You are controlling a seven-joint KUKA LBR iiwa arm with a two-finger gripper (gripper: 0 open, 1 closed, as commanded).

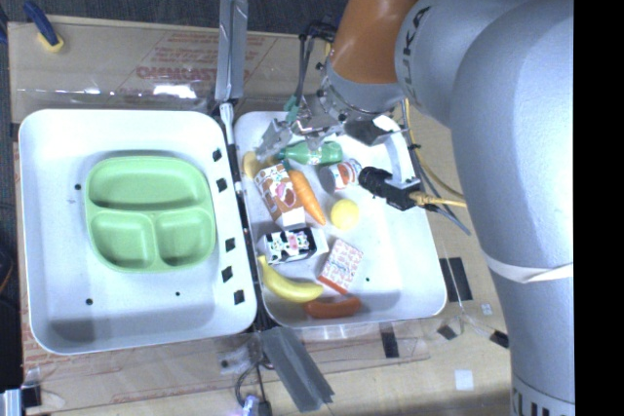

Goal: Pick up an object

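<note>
Gripper (297,124) hangs low over the upper left corner of the right bin (414,292), at the end of the grey arm (487,83) with its orange band, which comes in from the right of the frame. How far the tool is open cannot be told, as its tips are lost among metal parts and clutter, and nothing is seen held in it.

Just below and right of it lies a green object (317,152), touching or almost touching the tool. Below that lie a carrot (310,197), a small printed carton (279,191), a lemon (343,214) and a small can (340,173). Lower in the bin lie a black and white box (291,245), a banana (289,285), a red patterned packet (339,266) and a sausage (332,309). In the left bin (49,307) rests a green divided tray (151,211).
</note>
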